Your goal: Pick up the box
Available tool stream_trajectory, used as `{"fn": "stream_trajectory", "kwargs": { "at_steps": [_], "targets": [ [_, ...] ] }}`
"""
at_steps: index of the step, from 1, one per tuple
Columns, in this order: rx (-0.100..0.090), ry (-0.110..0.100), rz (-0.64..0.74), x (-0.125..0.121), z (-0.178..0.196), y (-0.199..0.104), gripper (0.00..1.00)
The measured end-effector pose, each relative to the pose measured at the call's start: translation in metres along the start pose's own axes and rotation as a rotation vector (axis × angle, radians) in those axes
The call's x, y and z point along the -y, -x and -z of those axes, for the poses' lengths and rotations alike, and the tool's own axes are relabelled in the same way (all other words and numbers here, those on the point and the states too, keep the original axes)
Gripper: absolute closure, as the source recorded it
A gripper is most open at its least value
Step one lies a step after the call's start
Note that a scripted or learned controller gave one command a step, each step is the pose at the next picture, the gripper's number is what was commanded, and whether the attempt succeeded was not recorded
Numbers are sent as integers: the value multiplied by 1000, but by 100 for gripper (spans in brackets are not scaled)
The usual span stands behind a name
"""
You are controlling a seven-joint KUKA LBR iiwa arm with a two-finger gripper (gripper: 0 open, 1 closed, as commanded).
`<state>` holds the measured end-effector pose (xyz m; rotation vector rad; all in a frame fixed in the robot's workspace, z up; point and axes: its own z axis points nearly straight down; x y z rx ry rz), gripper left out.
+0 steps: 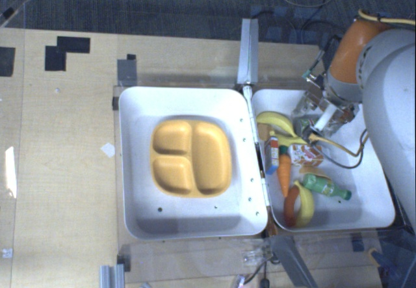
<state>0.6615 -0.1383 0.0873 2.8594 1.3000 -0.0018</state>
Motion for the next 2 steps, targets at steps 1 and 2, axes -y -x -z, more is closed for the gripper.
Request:
{"fn": "stream_trajectory", "kwargs": {
  "at_steps": [1,2],
  "targets": [
    [6,-8,-141,3,1,-8,0],
    [1,-9,-319,9,1,-12,0]
  ]
}}
